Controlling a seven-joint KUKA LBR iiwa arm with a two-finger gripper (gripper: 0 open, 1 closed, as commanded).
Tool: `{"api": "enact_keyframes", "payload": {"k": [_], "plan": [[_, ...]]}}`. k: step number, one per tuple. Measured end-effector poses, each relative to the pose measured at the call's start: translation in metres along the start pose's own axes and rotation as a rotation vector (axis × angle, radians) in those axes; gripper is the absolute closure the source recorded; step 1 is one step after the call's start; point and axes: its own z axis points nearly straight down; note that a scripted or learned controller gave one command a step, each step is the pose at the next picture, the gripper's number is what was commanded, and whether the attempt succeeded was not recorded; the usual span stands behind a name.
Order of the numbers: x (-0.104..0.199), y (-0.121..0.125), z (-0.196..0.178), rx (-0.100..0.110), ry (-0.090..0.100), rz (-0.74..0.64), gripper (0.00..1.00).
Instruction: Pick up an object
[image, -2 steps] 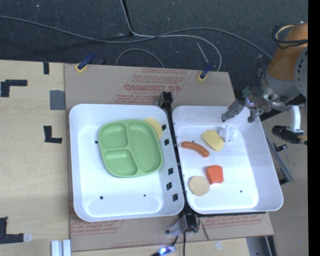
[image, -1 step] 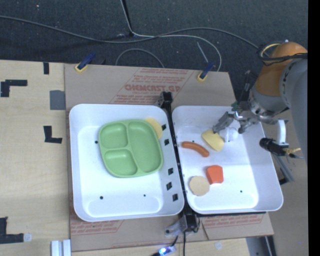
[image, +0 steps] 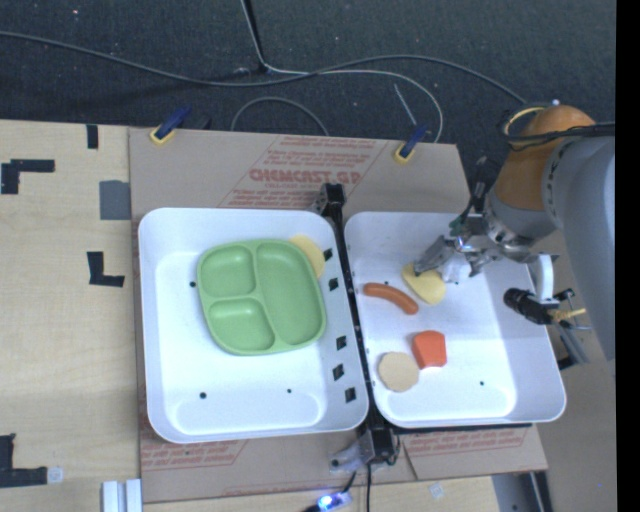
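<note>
Yellow wedge (image: 428, 286) under gripper (image: 447, 264), right bin (image: 520, 390).
Finger spacing and any hold on the wedge cannot be told at this resolution. Wedge lies directly below the fingertips, long axis running diagonally, upper-left to lower-right. Judgement: align the fingers across that axis, descend squarely, and avoid the sausage (image: 390, 296) just left.

- Cardboard sheet (image: 300, 170) lay beneath two white bins (image: 170, 330).
- Yellow-and-blue clamps (image: 168, 124) pinned its far corners.
- Black cables (image: 300, 72) crossed dark carpet (image: 100, 60).
- Counter (image: 60, 330) bore black tape marks (image: 100, 268).
</note>
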Motion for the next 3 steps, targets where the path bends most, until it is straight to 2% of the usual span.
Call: {"api": "enact_keyframes", "payload": {"k": [1, 3], "plan": [[0.0, 0.002, -0.014, -0.006, -0.002, -0.003, 1.0], [0.018, -0.003, -0.128, -0.003, 0.001, -0.001, 1.0]]}}
